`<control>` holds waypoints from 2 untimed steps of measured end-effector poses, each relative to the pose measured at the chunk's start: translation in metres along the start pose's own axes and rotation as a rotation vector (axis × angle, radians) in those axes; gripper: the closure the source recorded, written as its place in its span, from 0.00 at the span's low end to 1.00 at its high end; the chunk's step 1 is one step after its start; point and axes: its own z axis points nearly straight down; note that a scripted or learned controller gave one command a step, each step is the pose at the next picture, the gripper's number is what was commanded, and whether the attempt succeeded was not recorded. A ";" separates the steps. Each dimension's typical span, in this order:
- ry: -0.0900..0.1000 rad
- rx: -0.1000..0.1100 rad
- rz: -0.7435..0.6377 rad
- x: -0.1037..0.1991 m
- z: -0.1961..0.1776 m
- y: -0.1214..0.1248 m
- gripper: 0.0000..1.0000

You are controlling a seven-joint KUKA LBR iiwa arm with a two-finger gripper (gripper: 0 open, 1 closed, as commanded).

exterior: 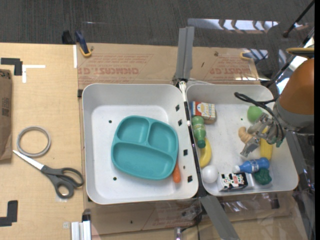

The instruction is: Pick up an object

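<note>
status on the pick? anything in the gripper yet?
Done: arm is over the right bin, gripper down among the toys near the tan piece and yellow block. In hand: nothing clearly between the fingers; I can't tell their state. Left: grasp and lift. Teal tray sits in the left bin.

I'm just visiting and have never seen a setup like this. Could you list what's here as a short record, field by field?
left bin: holds a teal divided plate; a small orange piece lies by the plate's right edge
right bin: holds a small carton, a banana, a white ball, a blue bottle, a green ball and more small toys
gripper: low over the right bin's right side, among the toys
bench, left of bins: scissors, tape roll
</note>
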 end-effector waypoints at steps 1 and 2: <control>-0.003 -0.001 0.096 -0.055 -0.001 0.060 0.00; -0.008 0.000 0.092 -0.056 -0.011 0.060 1.00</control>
